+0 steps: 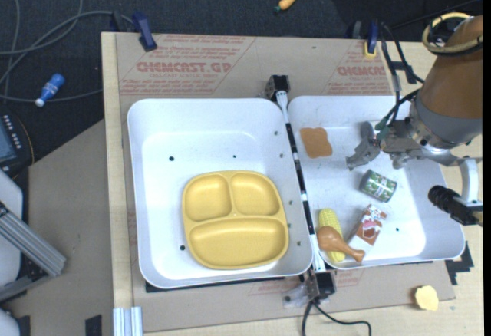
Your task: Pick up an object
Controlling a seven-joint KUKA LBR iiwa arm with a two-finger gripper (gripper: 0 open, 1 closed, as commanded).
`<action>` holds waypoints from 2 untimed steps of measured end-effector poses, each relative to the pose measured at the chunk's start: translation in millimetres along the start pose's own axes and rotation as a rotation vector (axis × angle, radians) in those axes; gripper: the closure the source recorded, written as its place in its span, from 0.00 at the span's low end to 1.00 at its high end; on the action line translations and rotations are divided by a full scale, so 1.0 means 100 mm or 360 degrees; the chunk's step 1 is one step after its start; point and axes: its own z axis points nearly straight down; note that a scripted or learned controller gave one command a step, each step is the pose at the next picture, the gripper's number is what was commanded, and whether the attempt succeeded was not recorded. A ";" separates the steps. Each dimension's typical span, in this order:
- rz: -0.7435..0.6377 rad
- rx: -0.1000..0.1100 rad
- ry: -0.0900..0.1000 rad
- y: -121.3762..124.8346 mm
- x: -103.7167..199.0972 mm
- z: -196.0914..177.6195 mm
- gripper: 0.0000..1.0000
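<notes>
My gripper (379,159) hangs over the right bin (430,246), its fingers spread open with nothing between them. Just below it lies a small green can (378,186) on its side. A brown toast slice (315,142) lies to the gripper's left, near the bin's back left corner. Toward the front sit a red and white carton (370,225), a yellow corn cob (330,221) and a tan chicken drumstick (339,241). The grey arm with its orange band (453,81) comes in from the right.
The left bin (153,143) holds a yellow divided plate (234,218). A black divider clip (278,86) sits between the bins at the back. A yellow lump (426,297) lies on the bench at the front right. Blue clamps (143,31) hold the board.
</notes>
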 end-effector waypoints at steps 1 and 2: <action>0.0006 0.0009 0.0001 0.07 -0.54 0.96 0.00; -0.0003 0.0000 0.0001 0.26 -0.34 1.17 0.00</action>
